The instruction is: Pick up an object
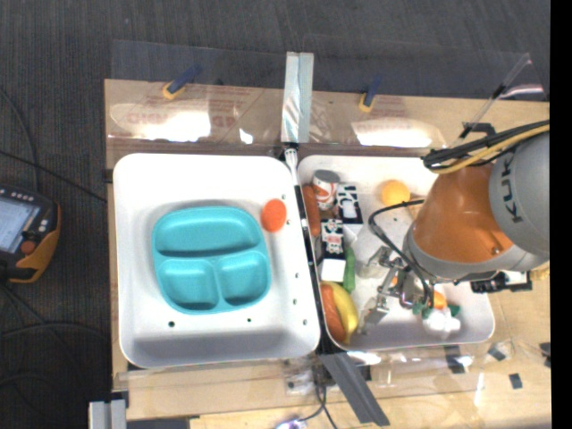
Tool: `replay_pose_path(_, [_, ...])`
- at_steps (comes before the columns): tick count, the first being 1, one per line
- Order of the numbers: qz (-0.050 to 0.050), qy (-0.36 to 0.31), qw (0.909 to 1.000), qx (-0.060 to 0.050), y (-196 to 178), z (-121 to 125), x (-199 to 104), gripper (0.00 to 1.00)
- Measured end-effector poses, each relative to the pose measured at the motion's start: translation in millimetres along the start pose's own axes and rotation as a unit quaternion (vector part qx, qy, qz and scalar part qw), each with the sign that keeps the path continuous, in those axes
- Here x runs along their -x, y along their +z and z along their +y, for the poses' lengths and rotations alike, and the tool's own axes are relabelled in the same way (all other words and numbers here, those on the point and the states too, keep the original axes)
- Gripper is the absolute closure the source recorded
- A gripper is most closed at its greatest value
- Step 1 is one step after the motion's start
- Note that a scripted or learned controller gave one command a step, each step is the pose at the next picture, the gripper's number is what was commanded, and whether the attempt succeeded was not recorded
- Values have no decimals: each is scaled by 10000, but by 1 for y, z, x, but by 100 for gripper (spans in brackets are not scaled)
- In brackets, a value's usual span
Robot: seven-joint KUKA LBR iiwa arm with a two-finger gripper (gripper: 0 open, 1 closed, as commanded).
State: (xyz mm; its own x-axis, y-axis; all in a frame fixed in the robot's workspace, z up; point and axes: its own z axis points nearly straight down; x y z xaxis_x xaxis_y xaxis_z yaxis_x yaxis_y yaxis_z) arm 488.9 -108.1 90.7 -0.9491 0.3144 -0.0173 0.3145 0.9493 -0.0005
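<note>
Right bin (474, 329) partly hidden by arm (465, 222); clutter at its left side hard to identify. Arm reaches in from right, wrist low. Gripper (386, 286) over bin, grip state indiscernible. Orange ball (394, 191) far side, apart.

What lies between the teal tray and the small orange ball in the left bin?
Camera view: nothing. Bare white bin floor separates the teal tray from the orange ball, which sits just off the tray's upper right corner.

Left white bin (134, 239) holds a teal three-compartment plastic tray (212, 257) and a small orange ball (273, 214). The gripper (382, 295) hangs over the cluttered right white bin (474, 324).
</note>
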Motion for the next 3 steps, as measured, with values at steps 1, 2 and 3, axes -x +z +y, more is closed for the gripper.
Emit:
replay_pose_path(1, [-17, -362, 9993, -14, 0, 8, -2, 0])
replay_pose_path(2, [-6, -1149, 9934, 23, 0, 1, 1, 0])
replay_pose_path(3, [-19, -1270, 9919, 1, 0, 5, -1, 0])
